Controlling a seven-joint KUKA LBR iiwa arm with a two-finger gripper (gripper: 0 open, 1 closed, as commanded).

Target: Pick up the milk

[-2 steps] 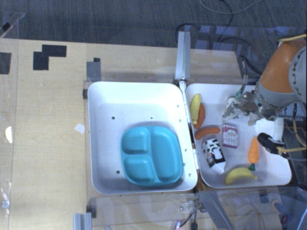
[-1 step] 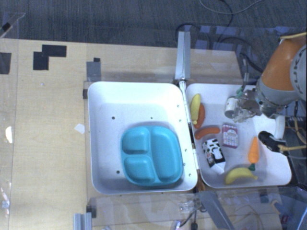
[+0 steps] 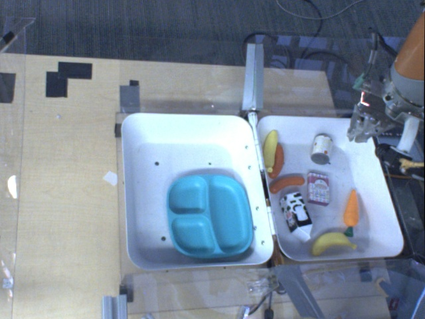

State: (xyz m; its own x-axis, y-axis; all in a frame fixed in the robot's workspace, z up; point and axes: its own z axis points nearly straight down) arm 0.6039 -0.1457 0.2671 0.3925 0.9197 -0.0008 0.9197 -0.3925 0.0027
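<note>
The arm's gripper [image 3: 362,130], a pale grey metal assembly below an orange band, hangs over the far right corner of the right-hand shallow white plastic bin [image 3: 392,208]; at this angle it cannot be told whether its fingers are apart or together, and nothing shows between them. The small black-and-white cow-patterned milk carton [image 3: 295,211], a boxy shape lying on its side with a white end, rests well apart from the fingers, toward the near left part of the same bin. Just beyond the carton lies a smooth reddish-brown sausage [image 3: 287,183], and beside that a curved yellow banana [image 3: 270,149] against a second brown sausage along the bin's left wall. Nearer the fingers, a short silvery cylindrical can [image 3: 322,149] lies tipped. Between the can and the carton sits a small flat pink printed box [image 3: 319,188]. A tapered orange carrot [image 3: 351,208] and another glossy yellow banana [image 3: 333,243] lie toward the near edge. The left white bin [image 3: 139,178] holds a rounded turquoise divided plastic tray [image 3: 209,216]. Both bins sit on a pale wooden bench [image 3: 60,178].
</note>
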